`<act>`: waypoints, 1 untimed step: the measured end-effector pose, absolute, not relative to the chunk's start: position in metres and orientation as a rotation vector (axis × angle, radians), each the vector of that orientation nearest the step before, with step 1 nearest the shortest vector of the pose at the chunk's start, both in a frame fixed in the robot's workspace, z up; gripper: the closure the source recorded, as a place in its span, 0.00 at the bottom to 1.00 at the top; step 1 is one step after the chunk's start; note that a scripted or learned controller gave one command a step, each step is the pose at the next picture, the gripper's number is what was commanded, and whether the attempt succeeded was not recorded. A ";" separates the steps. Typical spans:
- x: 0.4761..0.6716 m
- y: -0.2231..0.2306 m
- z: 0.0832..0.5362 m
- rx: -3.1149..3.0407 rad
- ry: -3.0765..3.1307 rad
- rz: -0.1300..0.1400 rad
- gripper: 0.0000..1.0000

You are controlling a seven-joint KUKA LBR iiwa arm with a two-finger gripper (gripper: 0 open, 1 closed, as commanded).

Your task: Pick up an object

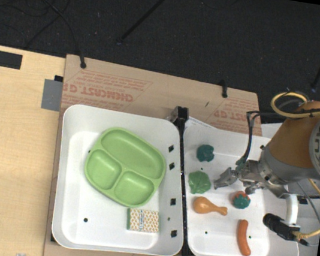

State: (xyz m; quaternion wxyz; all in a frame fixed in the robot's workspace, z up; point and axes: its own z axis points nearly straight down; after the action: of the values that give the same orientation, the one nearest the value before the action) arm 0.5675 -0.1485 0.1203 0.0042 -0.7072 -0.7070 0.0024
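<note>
- Objects for picking lie in two white bins side by side: the left bin (79, 141) carries a green divided plate (124, 167) near its middle and a small patterned sponge-like block (143, 220) by its near edge, close to the divider.
- Across the divider, the right bin (212, 249) holds the smaller pieces: a green leafy toy vegetable (199, 182) against the divider side, a dark teal lump (205, 153) toward the far edge, an orange drumstick-shaped toy (209, 207) near the middle, an orange sausage (244, 237) toward the near right corner, and a small red-and-teal piece (241, 200) right of centre.
- Reaching in over the right bin's right edge is the arm (293, 147), with the gripper (237, 181) low over the bin.
- Its fingers look spread and released, with nothing between them; one tip points toward the leafy vegetable, the other sits just beside the red-and-teal piece.
- My reading of the step: the approach to a grasp, with no object held yet.
- As for the next move, it calls for centring the fingers around one piece, most likely the red-and-teal one just beside them, lowering until they straddle it, then closing before any lift.
- Small rounded toys may roll or slip aside if the fingers close off-centre.
</note>
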 end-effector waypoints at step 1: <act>0.569 -0.150 0.134 -2.221 -2.215 0.005 1.00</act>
State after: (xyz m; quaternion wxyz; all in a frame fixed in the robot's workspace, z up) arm 0.5688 -0.1500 0.1338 0.0025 -0.7082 -0.7061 0.0015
